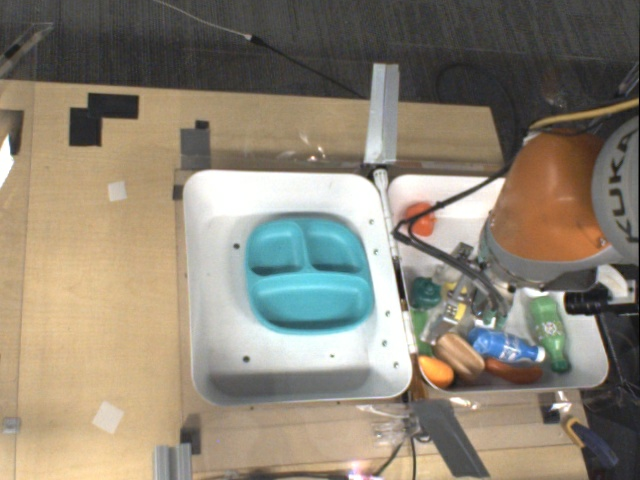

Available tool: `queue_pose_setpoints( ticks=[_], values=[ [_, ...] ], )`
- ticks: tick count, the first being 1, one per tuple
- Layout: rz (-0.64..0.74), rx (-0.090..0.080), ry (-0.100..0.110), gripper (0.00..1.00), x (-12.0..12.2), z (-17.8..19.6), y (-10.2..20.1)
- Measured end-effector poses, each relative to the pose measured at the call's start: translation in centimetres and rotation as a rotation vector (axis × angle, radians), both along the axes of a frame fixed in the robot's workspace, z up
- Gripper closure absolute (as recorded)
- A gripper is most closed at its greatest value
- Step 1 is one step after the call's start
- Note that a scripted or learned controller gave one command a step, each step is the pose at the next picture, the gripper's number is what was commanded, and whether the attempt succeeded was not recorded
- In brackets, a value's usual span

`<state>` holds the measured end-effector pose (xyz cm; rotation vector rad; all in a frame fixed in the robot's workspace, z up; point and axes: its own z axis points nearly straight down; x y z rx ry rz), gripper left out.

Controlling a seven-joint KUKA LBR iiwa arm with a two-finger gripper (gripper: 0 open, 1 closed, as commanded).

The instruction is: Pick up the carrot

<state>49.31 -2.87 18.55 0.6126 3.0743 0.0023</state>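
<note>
the carrot lies at the far edge of the right bin, just beside its left wall, while the gripper hangs nearer the middle over a heap of toy food. it could easily catch the green bottle or blue bottle instead, being crowded. the bins sit on a pale wooden bench, with dark carpet beyond.

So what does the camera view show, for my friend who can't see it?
A grey and orange robot arm reaches into the right white bin, where its gripper sits low among toy foods and a blue bottle. The left white bin holds a teal divided plate.
</note>
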Motion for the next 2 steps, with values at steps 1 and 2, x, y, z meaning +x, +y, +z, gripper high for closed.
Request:
queue_pose_setpoints(
  ticks=[1, 2],
  values=[
    [0.174, -0.001, -0.007, 0.0, 0.2, 12.2, 2.0],
    [0.569, -0.001, 0.003, 0.0, -0.5, -0.2, 3.6]
  ],
)
